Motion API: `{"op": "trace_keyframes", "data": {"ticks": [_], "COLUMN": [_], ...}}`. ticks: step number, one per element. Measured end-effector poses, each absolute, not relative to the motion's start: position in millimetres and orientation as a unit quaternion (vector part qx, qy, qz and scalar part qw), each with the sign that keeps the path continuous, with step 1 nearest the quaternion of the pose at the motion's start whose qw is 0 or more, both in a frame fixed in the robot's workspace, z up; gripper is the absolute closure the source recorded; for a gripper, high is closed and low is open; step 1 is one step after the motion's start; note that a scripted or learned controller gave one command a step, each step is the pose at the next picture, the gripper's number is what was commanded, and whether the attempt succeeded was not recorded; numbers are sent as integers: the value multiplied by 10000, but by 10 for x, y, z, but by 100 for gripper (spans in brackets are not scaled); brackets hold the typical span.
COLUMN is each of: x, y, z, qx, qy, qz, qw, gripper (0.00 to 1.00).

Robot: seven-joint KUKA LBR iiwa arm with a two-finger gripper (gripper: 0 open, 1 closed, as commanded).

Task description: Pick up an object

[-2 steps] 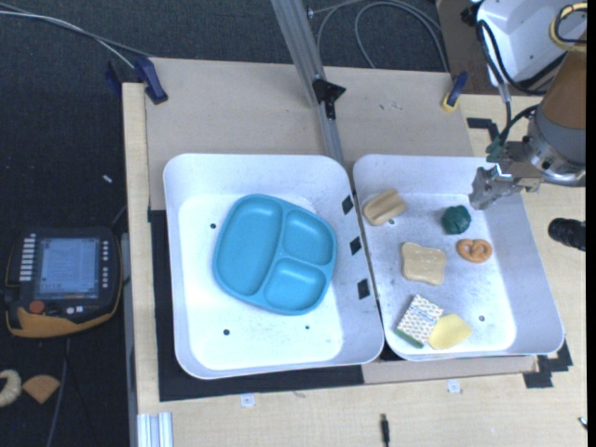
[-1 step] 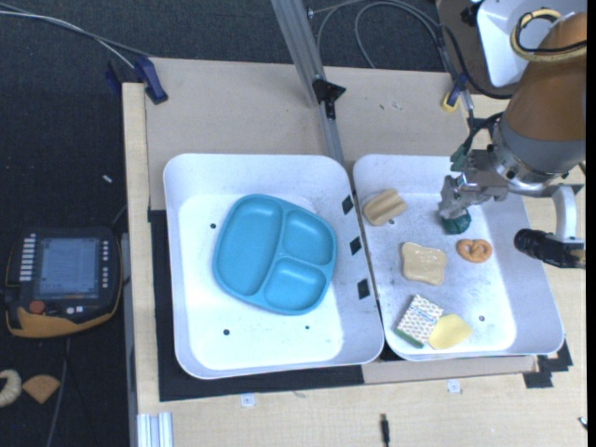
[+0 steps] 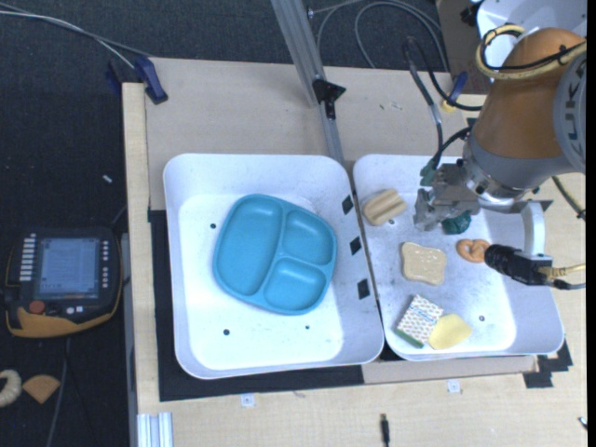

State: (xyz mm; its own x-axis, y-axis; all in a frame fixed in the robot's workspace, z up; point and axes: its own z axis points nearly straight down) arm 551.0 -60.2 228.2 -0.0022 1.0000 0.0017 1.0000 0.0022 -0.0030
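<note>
Teal object (image 3: 457,222) under gripper (image 3: 438,214) | pretzel (image 3: 473,249), bread (image 3: 423,263) near | jaws' state unclear

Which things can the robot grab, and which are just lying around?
For the job: pincer, bread roll, toast, pretzel, sponge, yellow piece, teal thing.
Lying about: blue plate, handheld screen, cables.

Two white bins are counted: a left bin (image 3: 186,250) and a right bin (image 3: 494,338). One blue divided plate (image 3: 275,252) is seen in the left. Five small items are counted in the right: a bread roll (image 3: 383,206), a toast slice (image 3: 424,263), a pretzel (image 3: 472,249), a patterned sponge (image 3: 418,319) and a yellow piece (image 3: 449,332).
</note>
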Motion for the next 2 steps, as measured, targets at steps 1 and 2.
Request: {"op": "trace_keyframes", "data": {"ticks": [1, 2], "x": [5322, 5108], "y": [-55, 376], "z": [2187, 2226], "qx": [-7056, -7057], "qy": [-7086, -7085], "qz": [7, 6], "qw": [24, 22], "gripper": [100, 100]}}
